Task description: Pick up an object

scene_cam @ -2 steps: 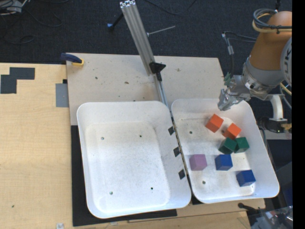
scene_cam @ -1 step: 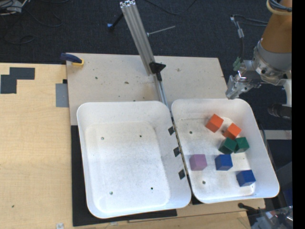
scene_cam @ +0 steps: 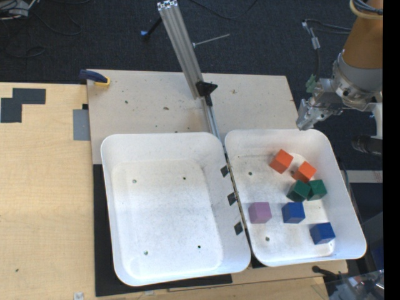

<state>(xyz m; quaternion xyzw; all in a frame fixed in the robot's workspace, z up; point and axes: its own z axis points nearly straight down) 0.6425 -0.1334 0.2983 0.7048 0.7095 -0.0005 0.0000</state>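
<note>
The right bin (scene_cam: pixel 262 144) holds several small cubes: two orange ones (scene_cam: pixel 282 161) (scene_cam: pixel 306 170), two dark green ones (scene_cam: pixel 301 190) (scene_cam: pixel 317 189), two blue ones (scene_cam: pixel 293 212) (scene_cam: pixel 322 232) and a purple one (scene_cam: pixel 260 212). My gripper (scene_cam: pixel 305 119) hangs above the bin's far right corner, just outside its rim, apart from all the cubes. Nothing shows beneath the gripper.
The left bin (scene_cam: pixel 119 167) lies beside the right one, with black clips along the shared rim. A slanted aluminium bar (scene_cam: pixel 184 49) rises from the bench behind the bins. A blue-and-yellow clamp (scene_cam: pixel 95 77) sits at the bench's far left corner.
</note>
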